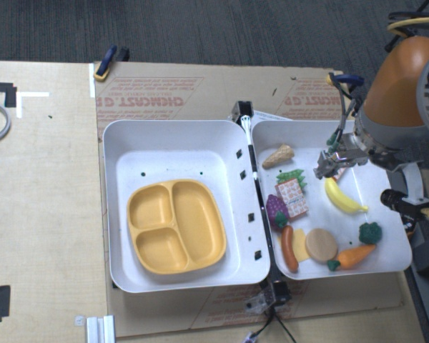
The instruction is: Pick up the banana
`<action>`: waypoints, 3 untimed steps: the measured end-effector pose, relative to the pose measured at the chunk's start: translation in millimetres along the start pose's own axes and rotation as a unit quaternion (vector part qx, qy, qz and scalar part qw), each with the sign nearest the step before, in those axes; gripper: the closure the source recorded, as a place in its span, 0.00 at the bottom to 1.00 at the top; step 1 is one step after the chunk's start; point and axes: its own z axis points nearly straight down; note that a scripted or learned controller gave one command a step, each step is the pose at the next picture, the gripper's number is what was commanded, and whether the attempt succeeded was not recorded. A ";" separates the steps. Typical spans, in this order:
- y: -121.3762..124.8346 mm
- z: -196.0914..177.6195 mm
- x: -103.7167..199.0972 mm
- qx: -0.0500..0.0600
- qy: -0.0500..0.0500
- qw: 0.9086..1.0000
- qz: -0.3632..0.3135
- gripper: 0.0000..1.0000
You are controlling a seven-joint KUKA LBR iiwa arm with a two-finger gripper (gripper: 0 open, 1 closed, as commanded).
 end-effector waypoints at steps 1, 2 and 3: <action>-0.1 0.0 0.0 0.000 0.000 1.000 0.000 0.00; -25.5 99.1 -70.7 0.001 0.001 0.997 -0.071 0.00; -25.0 89.2 -71.3 0.000 0.000 0.998 -0.070 1.00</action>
